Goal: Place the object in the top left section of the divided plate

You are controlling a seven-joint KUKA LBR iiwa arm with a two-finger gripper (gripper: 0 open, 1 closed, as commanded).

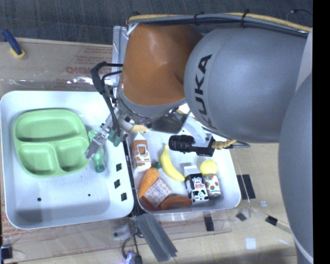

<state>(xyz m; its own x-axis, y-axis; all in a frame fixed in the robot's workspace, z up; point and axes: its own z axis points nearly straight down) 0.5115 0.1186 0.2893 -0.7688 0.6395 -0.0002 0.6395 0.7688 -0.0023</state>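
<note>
Two white bins sit side by side. A green divided plate (47,142) lies in the left bin (60,213), toward 10 o'clock. The gripper (95,146) hangs just off the plate's 3 o'clock rim, and whether it is wide, narrow or gripping cannot be told. A translucent green bottle (99,161) sits right at its tip, toward 6 o'clock, on the bin floor beside the plate. The right bin (226,172) holds a carrot (148,181), a banana (169,166) and a lemon (208,167) among other things.
</note>
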